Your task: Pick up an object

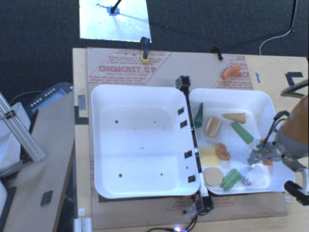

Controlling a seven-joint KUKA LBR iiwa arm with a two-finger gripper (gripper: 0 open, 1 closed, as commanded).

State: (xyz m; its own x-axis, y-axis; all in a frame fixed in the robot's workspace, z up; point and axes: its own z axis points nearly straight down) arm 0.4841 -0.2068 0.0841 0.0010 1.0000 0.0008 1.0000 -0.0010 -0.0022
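My gripper (255,157) hangs low over the right bin (263,99), toward its 4 o'clock corner, with my arm reaching in from 3 o'clock. From this slanted look down I cannot tell whether the tool is spread or pressed together, and I see nothing held in it.

The things I could take all lie in the right bin. Closest, at about 8 o'clock from my tool, is the light green piece (231,179), lying slanted beside the round tan cookie (213,176). At 9 o'clock sits the orange pretzel shape (222,152), touching the yellow square slice (209,155). Toward 11 o'clock lies the longer green stick (241,132), with the tan wedge (235,117) beyond it, and further to 10 o'clock the bread roll (212,126) and the dark green cone (198,115), which leans against the divider wall.

I judge I'm placed here because this corner holds loose, separate items, easier to close on than those crowding the divider. The light green piece looks the likeliest target; the flat slice and cookie offer little to grip. The left bin (104,98) is well apart from me. An orange carrot-like toy (231,72) rests outside on the bench at 12 o'clock.
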